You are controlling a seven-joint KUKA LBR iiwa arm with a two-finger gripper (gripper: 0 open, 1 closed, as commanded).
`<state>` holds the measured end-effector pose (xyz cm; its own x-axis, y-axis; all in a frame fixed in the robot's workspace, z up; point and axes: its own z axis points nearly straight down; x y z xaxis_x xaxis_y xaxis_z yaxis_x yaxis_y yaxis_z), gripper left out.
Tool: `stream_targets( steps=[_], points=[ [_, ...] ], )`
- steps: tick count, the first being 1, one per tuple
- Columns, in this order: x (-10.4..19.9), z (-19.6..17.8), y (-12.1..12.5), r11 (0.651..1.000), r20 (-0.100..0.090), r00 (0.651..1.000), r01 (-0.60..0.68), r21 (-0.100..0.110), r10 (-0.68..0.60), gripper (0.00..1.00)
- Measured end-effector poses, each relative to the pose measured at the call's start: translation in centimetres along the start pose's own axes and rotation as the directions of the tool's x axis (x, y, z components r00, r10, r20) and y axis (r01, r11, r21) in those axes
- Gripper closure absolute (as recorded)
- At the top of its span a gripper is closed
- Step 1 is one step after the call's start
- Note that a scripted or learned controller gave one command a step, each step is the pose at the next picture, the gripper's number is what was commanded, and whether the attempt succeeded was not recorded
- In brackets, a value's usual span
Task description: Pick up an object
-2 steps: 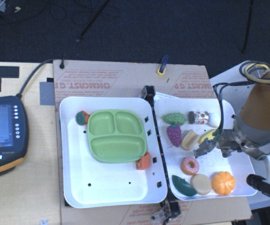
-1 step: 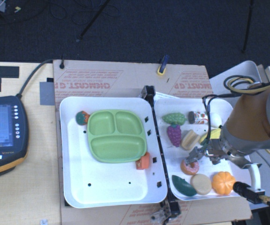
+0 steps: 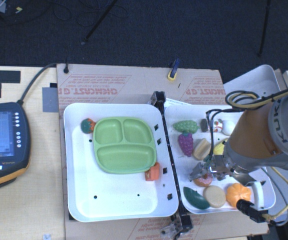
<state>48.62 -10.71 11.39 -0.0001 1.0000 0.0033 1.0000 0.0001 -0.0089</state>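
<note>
Gripper [image 3: 202, 171] low in right bin [image 3: 176, 186], finger state cannot tell, nothing visibly held. Directly under tip: small reddish-pink round piece [image 3: 202, 180], near bin's front edge. Just beside, toward front: dark green glossy leaf-shape [image 3: 195, 197], tan disc [image 3: 215, 196], orange fruit [image 3: 237, 194]. Purple grapes [image 3: 186, 144] toward back edge.

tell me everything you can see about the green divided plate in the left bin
The green divided plate is a rounded-rectangle tray that looks like matte plastic, with three compartments: two smaller ones at the far side and one long one nearer the camera. It lies flat and right side up on the floor of the left white bin, toward the bin's far half. A small orange block sits against its near right corner, and a small round green-and-orange toy sits by its far left corner.
</note>
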Motion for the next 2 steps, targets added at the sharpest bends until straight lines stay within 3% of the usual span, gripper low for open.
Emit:
stream_targets(
  steps=[1,2],
  points=[
    [0.1,2.7,0.0,1.0,0.002,1.0,0.0,-0.005,0.0,0.0],
    [0.0,1.6,0.0,1.0,0.001,1.0,-0.008,-0.004,0.008,1.0]
  ],
)
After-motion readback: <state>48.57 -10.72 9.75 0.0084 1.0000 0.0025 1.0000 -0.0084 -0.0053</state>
